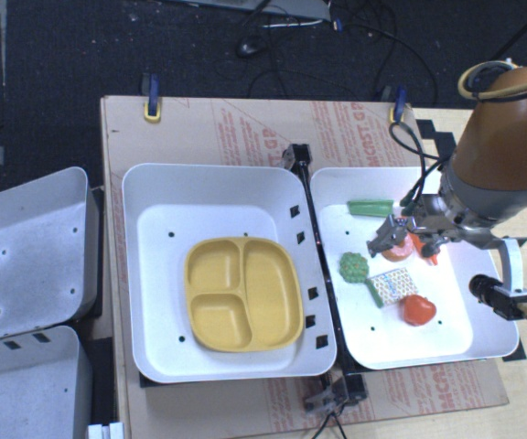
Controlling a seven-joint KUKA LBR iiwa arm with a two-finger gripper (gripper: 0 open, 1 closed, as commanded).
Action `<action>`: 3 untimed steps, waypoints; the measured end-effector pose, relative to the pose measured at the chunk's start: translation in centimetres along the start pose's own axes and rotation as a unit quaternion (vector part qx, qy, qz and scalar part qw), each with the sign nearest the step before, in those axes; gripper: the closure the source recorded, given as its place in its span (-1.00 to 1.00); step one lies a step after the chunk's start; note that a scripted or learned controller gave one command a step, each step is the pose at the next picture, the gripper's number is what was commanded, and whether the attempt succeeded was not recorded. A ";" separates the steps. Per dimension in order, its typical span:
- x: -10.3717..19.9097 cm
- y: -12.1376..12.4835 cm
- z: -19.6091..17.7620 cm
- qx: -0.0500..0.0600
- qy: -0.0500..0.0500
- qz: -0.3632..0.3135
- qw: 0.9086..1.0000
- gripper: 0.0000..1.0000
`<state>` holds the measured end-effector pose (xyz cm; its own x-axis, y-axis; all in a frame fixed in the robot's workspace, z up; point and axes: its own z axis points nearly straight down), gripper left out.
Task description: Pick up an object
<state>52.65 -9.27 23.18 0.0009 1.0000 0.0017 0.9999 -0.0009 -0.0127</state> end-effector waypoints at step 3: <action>-0.1 -0.6 10.1 -0.003 0.000 0.001 1.000 -1.00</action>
<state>51.89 -9.39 13.14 0.0021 1.0000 0.0012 1.0000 -0.0021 -0.0075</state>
